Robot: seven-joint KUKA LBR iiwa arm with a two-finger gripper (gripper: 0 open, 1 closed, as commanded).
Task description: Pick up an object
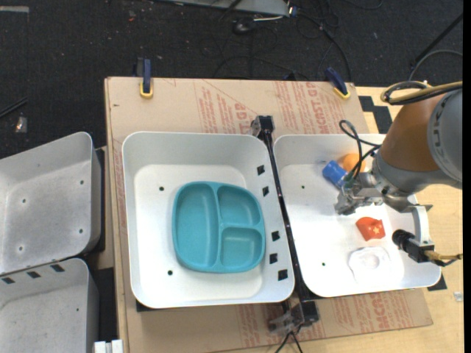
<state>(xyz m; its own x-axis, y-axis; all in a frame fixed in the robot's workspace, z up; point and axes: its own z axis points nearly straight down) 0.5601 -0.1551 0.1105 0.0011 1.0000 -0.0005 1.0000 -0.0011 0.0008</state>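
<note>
In the right bin (318, 274) lie a blue block (333, 173), an orange object (351, 160) partly behind the arm, a red-orange piece (370, 228) and a flat white piece (367, 260). My gripper (352, 200) reaches down into this bin, just below the blue block and up-left of the red-orange piece. The grey wrist hides much of it. I see nothing held between its fingers.
The left bin (140, 219) holds a teal divided tray (218, 226). A black divider with clips runs between the two bins. White panels lie off the bench to the left. The arm's orange band and cables crowd the right bin's far right corner.
</note>
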